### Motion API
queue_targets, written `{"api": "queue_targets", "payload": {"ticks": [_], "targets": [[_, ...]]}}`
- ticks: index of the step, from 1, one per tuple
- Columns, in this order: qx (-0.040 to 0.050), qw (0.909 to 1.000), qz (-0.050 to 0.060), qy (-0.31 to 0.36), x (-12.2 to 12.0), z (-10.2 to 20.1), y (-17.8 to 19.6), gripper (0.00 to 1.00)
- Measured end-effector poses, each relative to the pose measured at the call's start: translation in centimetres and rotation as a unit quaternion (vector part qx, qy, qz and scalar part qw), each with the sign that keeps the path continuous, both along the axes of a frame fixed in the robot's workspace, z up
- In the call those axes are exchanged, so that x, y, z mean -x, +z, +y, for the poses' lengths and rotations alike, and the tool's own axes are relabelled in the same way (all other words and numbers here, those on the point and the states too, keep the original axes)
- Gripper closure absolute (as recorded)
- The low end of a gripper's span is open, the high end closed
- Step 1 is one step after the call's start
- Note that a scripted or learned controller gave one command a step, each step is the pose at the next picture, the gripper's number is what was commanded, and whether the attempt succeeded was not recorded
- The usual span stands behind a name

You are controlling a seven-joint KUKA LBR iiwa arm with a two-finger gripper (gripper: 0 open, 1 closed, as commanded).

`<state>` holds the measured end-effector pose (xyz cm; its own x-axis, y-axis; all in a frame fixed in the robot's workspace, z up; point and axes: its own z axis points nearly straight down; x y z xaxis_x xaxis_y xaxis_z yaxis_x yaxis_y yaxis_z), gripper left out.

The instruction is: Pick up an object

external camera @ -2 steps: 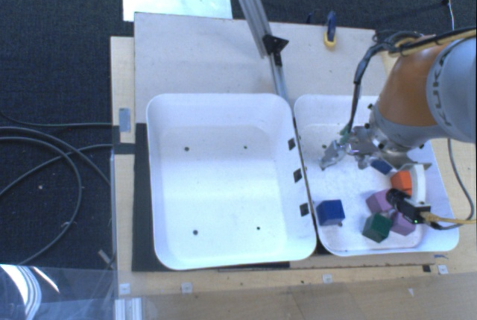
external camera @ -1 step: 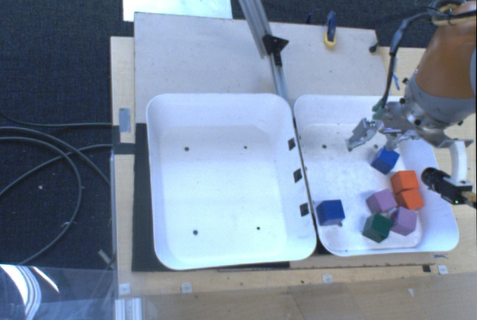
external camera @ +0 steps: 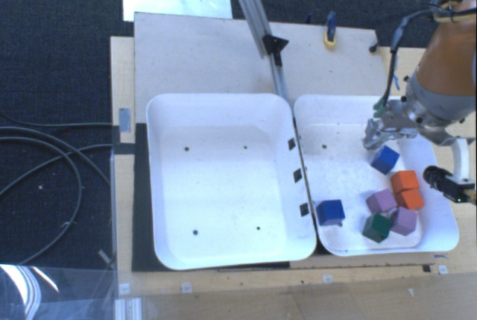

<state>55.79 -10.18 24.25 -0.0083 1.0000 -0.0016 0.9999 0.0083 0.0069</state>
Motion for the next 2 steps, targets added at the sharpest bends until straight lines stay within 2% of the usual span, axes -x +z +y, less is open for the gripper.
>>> {"api": "queue_targets", "payload": {"ticks": [1,2], "targets": [[-0.0012,1.0000,0.007,-0.004,5.0,-2.4,-13.7,1.00],[-0.0005,1.0000,0.001,-0.003,4.6,-2.3,-12.2,1.00]]}}
